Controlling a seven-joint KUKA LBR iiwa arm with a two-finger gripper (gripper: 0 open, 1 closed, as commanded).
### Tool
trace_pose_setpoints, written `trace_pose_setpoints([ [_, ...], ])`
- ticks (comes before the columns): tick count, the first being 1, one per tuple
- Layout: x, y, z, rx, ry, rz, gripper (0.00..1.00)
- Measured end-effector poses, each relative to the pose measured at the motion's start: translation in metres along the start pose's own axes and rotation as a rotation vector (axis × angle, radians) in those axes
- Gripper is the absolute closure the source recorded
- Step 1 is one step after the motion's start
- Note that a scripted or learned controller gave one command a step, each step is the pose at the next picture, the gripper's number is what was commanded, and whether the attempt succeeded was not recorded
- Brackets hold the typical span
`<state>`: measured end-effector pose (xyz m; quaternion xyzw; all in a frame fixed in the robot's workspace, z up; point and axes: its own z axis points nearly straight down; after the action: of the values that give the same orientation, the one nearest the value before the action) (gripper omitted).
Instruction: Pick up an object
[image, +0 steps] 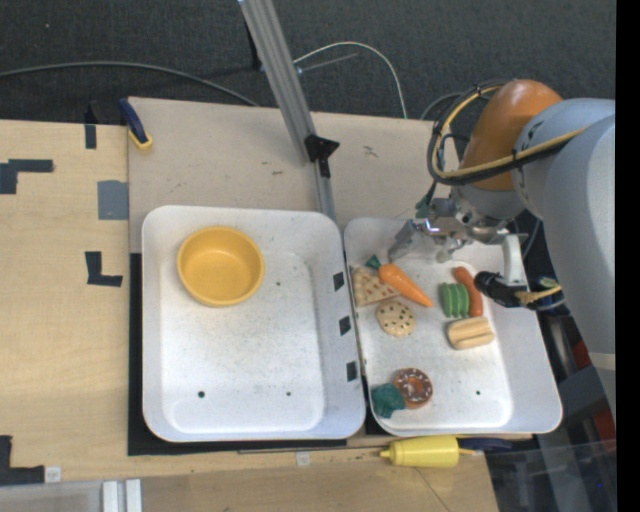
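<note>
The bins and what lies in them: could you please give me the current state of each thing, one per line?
Yellow bowl: upright, in left bin.
Carrot: lying flat in right bin, partly on cracker.
Cookie: flat.
Donut: flat, touching a green piece.
Gripper: above right bin's far edge, nothing visibly held.

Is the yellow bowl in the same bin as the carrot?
No, the bowl sits by itself in the left bin, while the carrot lies in the right bin among other toy food.
</note>
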<state>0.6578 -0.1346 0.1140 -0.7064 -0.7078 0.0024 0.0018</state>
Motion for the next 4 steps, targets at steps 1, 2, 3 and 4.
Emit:
trace_pose_setpoints([
  [1,0.000,0.001,-0.013,-0.004,-0.001,-0.001,1.00],
  [2,0.002,0.008,-0.075,-0.011,0.000,0.000,1.00],
  [3,0.002,0.009,-0.129,-0.011,-0.001,0.001,1.00],
  [4,0.061,-0.010,-0.124,-0.004,0.002,-0.004,1.00],
])
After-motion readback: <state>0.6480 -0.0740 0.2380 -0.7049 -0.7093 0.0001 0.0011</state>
